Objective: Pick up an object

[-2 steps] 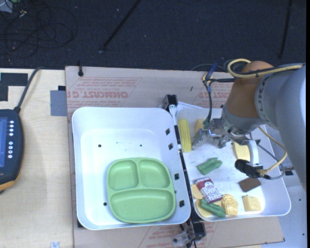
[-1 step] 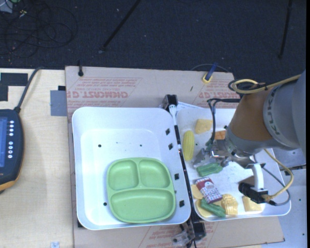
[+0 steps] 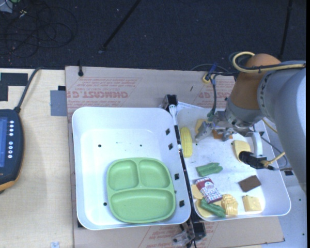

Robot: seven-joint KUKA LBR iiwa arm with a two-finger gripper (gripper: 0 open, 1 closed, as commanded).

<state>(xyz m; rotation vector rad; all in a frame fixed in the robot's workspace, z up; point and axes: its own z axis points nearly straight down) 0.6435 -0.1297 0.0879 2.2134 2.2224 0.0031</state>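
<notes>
Camera view: gripper (image 3: 213,129) low in right bin (image 3: 279,203), finger state cannot be told. Right bin holds corn cob (image 3: 186,141), green pod (image 3: 208,168), red labelled packet (image 3: 209,189), brown block (image 3: 249,183). Left bin (image 3: 93,133) holds green divided plate (image 3: 140,189). Cardboard print unreadable, mirrored.

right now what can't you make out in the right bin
- Gripper, camera view: small and cluttered under the wrist; its state is unreadable.
- Yellow block: partly behind a black cable.
- Green pepper: partly under the red packet.
- Packet print: too small to read.
</notes>
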